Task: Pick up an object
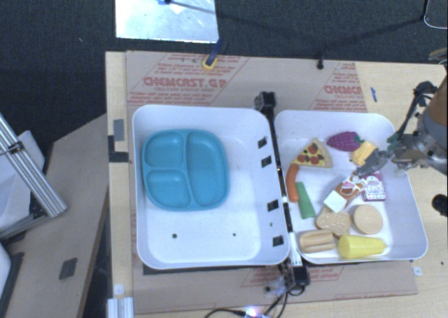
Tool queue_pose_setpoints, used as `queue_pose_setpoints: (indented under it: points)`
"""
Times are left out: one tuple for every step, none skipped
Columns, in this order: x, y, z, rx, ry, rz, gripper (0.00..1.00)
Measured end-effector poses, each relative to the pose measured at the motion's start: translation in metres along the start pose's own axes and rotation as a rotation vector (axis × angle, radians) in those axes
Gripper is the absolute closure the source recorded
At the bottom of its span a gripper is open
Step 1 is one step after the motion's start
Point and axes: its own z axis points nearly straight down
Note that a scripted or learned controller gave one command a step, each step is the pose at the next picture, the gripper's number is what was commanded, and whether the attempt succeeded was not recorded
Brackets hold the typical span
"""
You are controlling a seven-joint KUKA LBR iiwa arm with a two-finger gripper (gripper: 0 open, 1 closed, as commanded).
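Reaching in from the right edge, the grey arm [430,143] carries its pincer [373,160] low over the upper right part of the right bin [413,239]. Whether the pincer is apart or together I cannot tell; the tip is small and dark against the toys beneath it, and nothing can be seen clamped in it.

Just beside the tip, toward the top, lies a yellow corn piece [362,151], and next to that a purple toy [344,141]. Directly below the tip sit a small carton with red and white print [374,188] and a brown and white piece [348,189], with a white cube [334,202] touching its lower left. Further left, a pizza slice [315,155] rests near the bin's upper left, an orange carrot [292,182] and a green stick [305,200] below it. Along the near side lie a cracker [333,222], a round biscuit [367,219], a bread roll [316,241] and a yellow lemon-like piece [362,246].

The left bin [161,250] holds a blue divided plate [186,169] in its upper left half. Both bins stand side by side on a cardboard sheet [182,80] printed in red, which covers the wooden surface [115,85].
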Motion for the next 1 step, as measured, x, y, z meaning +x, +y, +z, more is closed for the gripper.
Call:
queue_pose_setpoints:
  points:
    - [0.0001,0.0026,-0.0053,-0.011,-0.003,-0.003,0.0]
